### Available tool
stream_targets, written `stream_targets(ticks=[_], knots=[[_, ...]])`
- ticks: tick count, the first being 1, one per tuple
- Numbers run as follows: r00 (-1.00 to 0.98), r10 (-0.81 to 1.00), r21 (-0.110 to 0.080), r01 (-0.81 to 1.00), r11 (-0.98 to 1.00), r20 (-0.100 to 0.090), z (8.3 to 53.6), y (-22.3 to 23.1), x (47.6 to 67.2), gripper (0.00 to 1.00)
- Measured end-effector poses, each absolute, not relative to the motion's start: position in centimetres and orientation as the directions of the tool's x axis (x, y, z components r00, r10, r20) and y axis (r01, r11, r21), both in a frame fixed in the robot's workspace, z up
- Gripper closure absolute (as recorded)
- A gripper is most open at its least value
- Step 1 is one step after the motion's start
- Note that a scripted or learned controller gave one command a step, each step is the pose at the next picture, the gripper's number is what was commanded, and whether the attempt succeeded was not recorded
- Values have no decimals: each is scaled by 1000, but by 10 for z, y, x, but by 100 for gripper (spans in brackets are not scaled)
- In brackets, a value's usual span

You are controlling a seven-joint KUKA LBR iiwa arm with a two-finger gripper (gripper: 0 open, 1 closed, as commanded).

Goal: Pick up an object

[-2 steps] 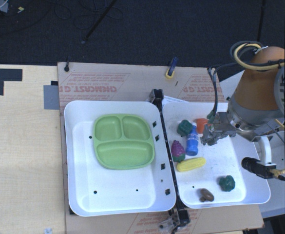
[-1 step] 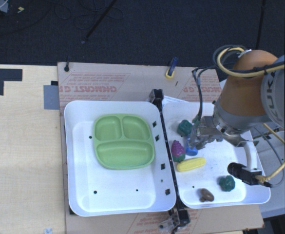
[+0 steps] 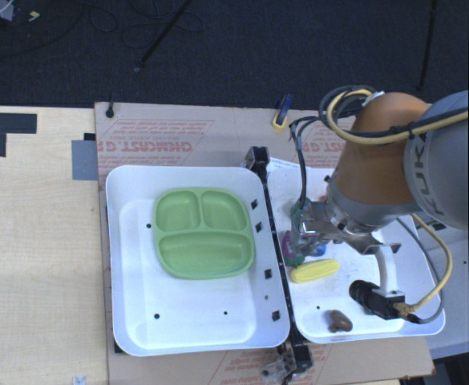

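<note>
In the left bin (image 3: 134, 311) a green divided plate (image 3: 203, 233) lies flat on the white floor. My jaws (image 3: 304, 243) hang low at the left edge of the right bin (image 3: 426, 327), over a purple-green thing; whether they are open or closed I cannot tell. A yellow corn cob (image 3: 314, 271) lies just beside them, a brown lump (image 3: 340, 321) nearer the front wall.

Even bright light, slightly soft focus
</note>
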State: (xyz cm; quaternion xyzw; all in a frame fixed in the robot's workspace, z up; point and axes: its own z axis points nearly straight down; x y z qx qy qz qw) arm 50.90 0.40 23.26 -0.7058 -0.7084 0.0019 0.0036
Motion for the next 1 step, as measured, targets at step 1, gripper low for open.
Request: stream_targets(ticks=[1], knots=[[-1,1000,-7,1000,1,1,236,-2,502,100]])
